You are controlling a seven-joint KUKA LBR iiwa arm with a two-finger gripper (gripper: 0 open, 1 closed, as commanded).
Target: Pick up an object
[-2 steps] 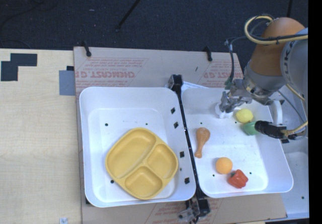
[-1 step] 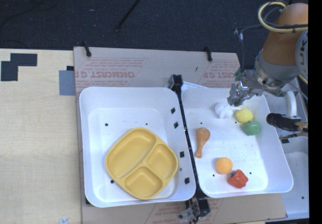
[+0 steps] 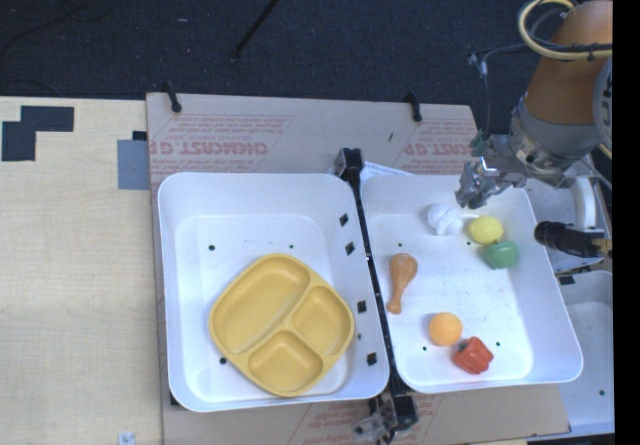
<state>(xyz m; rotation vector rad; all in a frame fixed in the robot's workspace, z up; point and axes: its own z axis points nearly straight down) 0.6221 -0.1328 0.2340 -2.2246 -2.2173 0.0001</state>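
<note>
The pincer [image 3: 478, 188] hovers over the right white plastic bin [image 3: 560, 333]; whether it is spread or closed cannot be told; it carries nothing. Nearest target: small white lumpy object [image 3: 443, 219], just below-left; descend centred, avoiding the round yellow lemon-like toy [image 3: 486, 230] beside it.

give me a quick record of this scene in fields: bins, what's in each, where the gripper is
left bin: one yellow divided plate, lying flat
right bin: white lump, yellow lemon, green lime, chicken leg, orange ball, red pepper
lemon and lime: side by side near the far right wall
orange ball and red pepper: close together near the front
gripper: over the far side of the right bin, just above the white lump
held object: none seen between the jaws
</note>
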